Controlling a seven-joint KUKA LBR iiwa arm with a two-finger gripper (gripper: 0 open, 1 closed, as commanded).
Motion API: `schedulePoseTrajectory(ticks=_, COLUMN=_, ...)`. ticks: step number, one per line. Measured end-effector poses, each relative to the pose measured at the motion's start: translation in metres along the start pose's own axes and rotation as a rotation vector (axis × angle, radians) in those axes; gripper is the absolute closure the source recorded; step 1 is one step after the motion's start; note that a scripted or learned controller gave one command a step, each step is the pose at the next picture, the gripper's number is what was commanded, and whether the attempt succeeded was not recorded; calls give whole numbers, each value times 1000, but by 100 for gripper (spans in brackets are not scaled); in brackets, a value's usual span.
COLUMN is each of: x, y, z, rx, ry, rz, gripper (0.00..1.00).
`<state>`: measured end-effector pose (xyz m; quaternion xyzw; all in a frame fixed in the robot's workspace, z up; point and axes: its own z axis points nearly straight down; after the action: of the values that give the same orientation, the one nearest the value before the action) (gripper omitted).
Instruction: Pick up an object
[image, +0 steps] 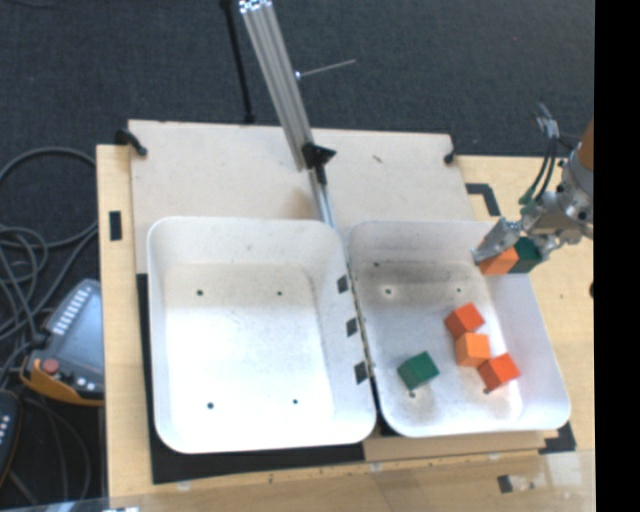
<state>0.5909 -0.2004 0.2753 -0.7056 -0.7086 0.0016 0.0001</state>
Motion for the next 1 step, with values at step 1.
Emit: schedulePoseTrajectory(ticks=1, x=35, y=42, z=-174, rx=-12, ry=-1, rz=-1, gripper=0)
